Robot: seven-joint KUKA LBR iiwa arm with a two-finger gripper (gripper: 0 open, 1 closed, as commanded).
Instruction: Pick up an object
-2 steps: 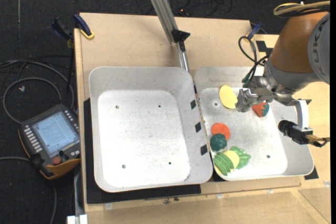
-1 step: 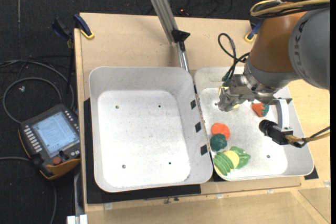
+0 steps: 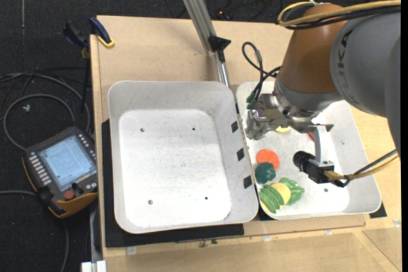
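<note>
The right bin (image 3: 357, 200) holds several small items near its left wall: an orange round piece (image 3: 268, 156), a dark green piece (image 3: 264, 172) just below it, and a yellow and light green piece (image 3: 280, 193) at the front. A small yellow item (image 3: 282, 130) and a red item (image 3: 310, 134) peek out from under the arm. My gripper (image 3: 255, 126) hangs over the bin's left part, just above and left of the orange piece. Nothing is visibly held.
The left bin (image 3: 121, 137) sits beside the right one, divided from it by a raised wall with black clips (image 3: 242, 153). A black fitting on a white bracket (image 3: 312, 165) juts from the arm over the right bin. A slanted metal pole (image 3: 197, 6) stands behind the bins.
</note>
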